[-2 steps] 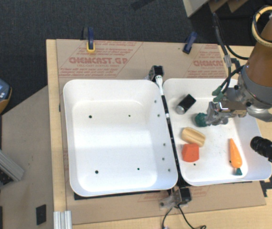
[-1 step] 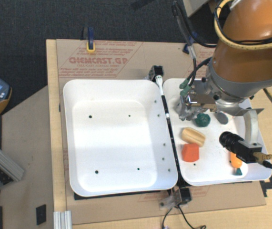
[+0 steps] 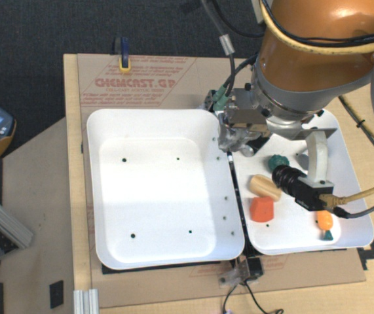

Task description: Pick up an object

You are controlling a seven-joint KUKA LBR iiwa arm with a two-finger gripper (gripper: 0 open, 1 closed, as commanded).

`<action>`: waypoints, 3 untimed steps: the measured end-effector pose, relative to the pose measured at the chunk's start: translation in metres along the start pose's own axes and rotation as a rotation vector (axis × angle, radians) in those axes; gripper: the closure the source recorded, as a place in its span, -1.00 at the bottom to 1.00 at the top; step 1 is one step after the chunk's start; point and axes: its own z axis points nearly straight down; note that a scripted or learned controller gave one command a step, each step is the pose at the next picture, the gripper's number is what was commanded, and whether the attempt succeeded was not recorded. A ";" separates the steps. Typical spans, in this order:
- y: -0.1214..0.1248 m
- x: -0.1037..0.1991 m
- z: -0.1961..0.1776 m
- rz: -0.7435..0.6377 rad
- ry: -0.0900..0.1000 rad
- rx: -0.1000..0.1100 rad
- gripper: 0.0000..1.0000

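the things worth grabbing all sit in the right bin (image 3: 363, 231): a red-orange block (image 3: 261, 210) near the bin's front left, a pale wooden cylinder (image 3: 264, 186) lying on its side and touching the block's upper edge, a small dark green piece (image 3: 278, 160) just behind those, and a little orange carrot-like toy with a teal tip (image 3: 325, 223) over towards the front right. the block looks matte and flat-sided, easy to pinch; the cylinder is smooth and round and would likely roll if nudged. the bins are glossy white plastic with rounded lips, resting on brown cardboard (image 3: 141, 80).

the gripper (image 3: 238, 138) hangs at the back left corner of the right bin, right over the seam between the two bins, and i cannot tell how it is set or whether it has anything in it.

my worry is that it comes down on the rims rather than on an object, since it sits well apart from the block and cylinder. the black cable fitting (image 3: 301, 187) lies close above the toys and could sweep them. the left bin (image 3: 108, 195) offers nothing to pick.
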 end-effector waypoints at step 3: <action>0.002 0.076 -0.028 0.002 0.007 -0.013 1.00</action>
